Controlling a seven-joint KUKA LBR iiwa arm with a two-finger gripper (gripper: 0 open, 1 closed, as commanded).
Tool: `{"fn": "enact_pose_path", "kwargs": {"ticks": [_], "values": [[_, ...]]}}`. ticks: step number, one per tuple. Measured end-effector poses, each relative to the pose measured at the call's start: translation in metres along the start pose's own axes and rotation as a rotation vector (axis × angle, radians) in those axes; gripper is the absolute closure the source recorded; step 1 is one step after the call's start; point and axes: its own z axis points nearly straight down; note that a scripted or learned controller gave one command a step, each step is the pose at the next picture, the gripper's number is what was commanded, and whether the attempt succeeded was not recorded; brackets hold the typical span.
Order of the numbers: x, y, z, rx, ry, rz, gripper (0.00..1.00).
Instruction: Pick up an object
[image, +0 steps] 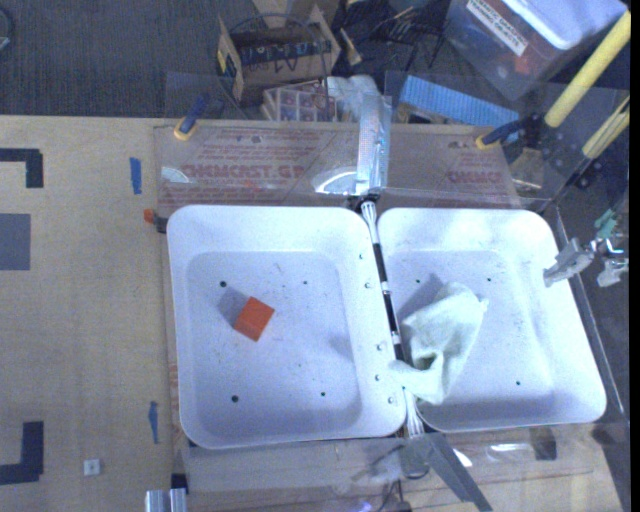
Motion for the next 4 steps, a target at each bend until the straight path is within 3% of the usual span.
{"fn": "enact_pose_path", "kwargs": {"ticks": [1,2,3,4], "values": [[0.044,-0.041,0.105,-0.001,0.000,-0.302,0.00],[0.043,-0.041,0.105,-0.001,0.000,-0.302,0.00],[0.104,0.016,0.167,-0.004,-0.002,-0.515,0.00],[0.102,0.017,0.157,-0.008,-0.004,-0.511,1.00]]}}
